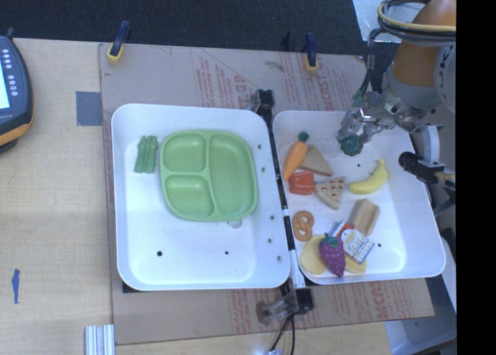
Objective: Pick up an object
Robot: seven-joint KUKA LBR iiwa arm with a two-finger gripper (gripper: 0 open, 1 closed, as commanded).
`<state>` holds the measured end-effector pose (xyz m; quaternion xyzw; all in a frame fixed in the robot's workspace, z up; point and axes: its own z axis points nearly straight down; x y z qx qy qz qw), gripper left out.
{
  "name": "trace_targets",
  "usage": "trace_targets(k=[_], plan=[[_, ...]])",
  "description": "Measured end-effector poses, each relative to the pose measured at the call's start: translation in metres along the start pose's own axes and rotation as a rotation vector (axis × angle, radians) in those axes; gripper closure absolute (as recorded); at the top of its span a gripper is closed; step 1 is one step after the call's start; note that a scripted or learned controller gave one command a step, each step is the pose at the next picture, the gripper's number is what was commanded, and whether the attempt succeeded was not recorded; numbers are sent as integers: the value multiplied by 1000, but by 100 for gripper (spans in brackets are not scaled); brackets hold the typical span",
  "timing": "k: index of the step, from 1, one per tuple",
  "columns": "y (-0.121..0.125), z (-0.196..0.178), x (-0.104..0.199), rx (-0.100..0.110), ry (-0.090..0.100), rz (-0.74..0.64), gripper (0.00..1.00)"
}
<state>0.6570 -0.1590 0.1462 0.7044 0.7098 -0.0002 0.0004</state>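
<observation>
Nearest the camera, at the front of the right bin (418, 268), a purple grape bunch (332, 255) lies on a yellow disc beside a small printed packet (358, 246) and a tan bread piece (363, 216). A pretzel (303, 225) sits by the divider. Further back come a waffle wedge (331, 191), a red pepper (302, 183), a banana (369, 179), a carrot (294, 158) and a tan wedge (316, 162). The left bin (132, 260) holds a green divided plate (208, 174) and a green bean bundle (146, 153).

At the far right corner the gripper (353, 135) hangs over the bin with a small dark green object (352, 145) at its tips, apart from the other food. The picture is too blurred there to tell how wide the fingers stand or whether the green object is truly pinched between them.

The likely risk: if the object is only touched or caught by an edge, it could slip as the arm rises, or roll toward the bin wall. A descent slightly off centre would push it away
</observation>
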Motion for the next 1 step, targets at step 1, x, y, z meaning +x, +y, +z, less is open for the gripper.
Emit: trace_targets(k=[1], plan=[[1,-32,55,-2,-1,-2,100]])
